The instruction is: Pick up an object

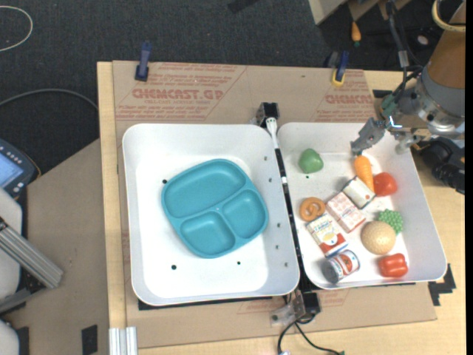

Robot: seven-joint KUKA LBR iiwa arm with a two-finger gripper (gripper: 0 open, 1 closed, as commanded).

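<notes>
The right bin (432, 231) holds several toy foods. Among them are a green pepper (311, 160), an orange carrot (363, 171), a red tomato (384, 184), a brown pretzel (312, 208), small cartons (343, 209), a tan ball (378, 237), a green bunch (390, 220), a can (341, 265) and a red pepper (393, 265). My gripper (385, 136) hangs over the bin's far right corner, open, with nothing between its fingers. Its left finger (365, 138) is just above the carrot's top end.
A teal divided plate (214, 207) lies in the left bin (140, 198). A black clip (267, 114) sits at the far end of the seam between the bins. Blue and yellow clamps (142, 61) hold the cardboard base at the back.
</notes>
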